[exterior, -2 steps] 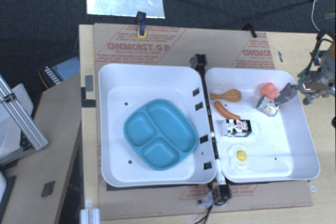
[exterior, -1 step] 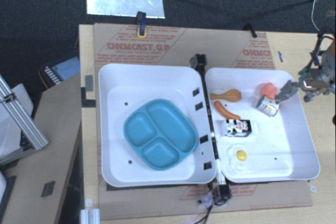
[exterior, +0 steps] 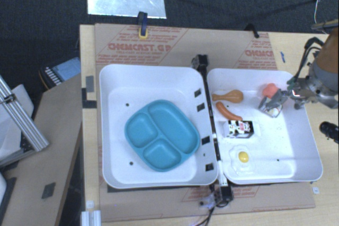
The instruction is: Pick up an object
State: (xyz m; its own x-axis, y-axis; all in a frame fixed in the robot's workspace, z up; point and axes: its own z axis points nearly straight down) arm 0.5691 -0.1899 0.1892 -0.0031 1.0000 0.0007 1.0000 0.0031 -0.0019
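Note:
My gripper (exterior: 272,106) reaches in from the right and hangs over the upper right part of the right bin (exterior: 304,164). A small salmon-pink object (exterior: 269,89) lies right beside it, on its far side; I cannot tell whether they touch. A tan toy drumstick (exterior: 230,96) and an orange sausage (exterior: 228,111) lie to the gripper's left. A small black-and-white box (exterior: 240,128) sits below them, and a toy fried egg (exterior: 242,157) rests near the bin's front.
The left bin (exterior: 114,79) holds a blue divided plate (exterior: 161,135). Black clips (exterior: 202,61) run along the seam between the bins. The arm's wrist (exterior: 324,79) stands over the right bin's right rim. Brown cardboard (exterior: 180,45) lies under both bins.

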